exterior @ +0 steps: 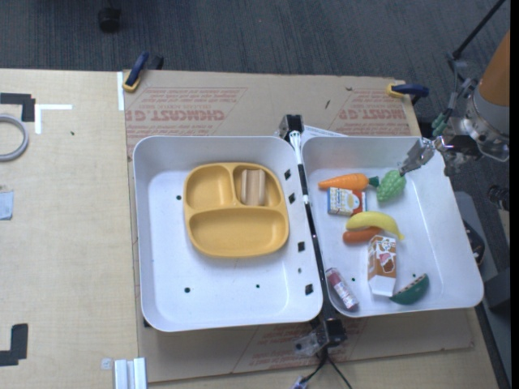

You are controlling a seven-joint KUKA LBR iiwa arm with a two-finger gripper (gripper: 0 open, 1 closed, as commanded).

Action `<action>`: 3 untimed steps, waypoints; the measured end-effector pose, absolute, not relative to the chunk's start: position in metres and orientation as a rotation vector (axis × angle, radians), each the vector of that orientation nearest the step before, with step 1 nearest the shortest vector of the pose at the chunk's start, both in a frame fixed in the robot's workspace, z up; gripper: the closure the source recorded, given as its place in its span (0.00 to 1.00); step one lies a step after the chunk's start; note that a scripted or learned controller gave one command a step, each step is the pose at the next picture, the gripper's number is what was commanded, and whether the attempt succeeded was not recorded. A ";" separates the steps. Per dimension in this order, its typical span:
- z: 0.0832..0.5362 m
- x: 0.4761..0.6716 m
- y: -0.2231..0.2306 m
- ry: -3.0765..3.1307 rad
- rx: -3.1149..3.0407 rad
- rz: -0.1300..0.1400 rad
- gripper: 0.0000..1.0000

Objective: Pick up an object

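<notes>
The gripper [421, 154] is reaching in from the right edge of the frame over the upper right part of the right bin [454, 217], its thin metal fingers slanting down toward a knobbly green toy fruit [392, 185] and ending just beside it; whether they are touching it, or how far they are parted, cannot be made out, and nothing is showing between them. The green fruit is lying in the upper middle of that bin, its stem end touching the leafy end of a smooth orange carrot [344, 182]. Below the carrot a small blue and white carton [345, 203] is sitting, then a curved yellow banana [373, 220] lying over a short orange piece [360, 237]. A taller orange and white carton [383, 267] is lying under those, with a watermelon slice [410, 290] at its lower right and a dark red tube [341, 289] to its lower left. The left bin [162, 258] is holding a yellow plastic divided tray [235, 232], with a tan block [253, 187] standing in its upper right compartment. Both bins are resting on brown cardboard [203, 104].
</notes>
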State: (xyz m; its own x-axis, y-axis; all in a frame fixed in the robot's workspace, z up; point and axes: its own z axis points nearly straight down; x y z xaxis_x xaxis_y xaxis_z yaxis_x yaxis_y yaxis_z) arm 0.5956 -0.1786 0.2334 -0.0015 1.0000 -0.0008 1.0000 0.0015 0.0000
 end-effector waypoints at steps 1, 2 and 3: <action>0.092 0.574 -0.138 2.214 2.229 -0.001 0.00; 0.092 0.511 -0.118 2.579 1.793 0.001 0.00; 0.103 0.513 -0.118 2.574 1.794 0.003 1.00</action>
State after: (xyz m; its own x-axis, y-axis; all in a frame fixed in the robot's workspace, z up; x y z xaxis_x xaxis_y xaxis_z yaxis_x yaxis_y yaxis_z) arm 0.5132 -0.1185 0.1026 -0.3460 0.9382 -0.0020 0.9382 0.3460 0.0039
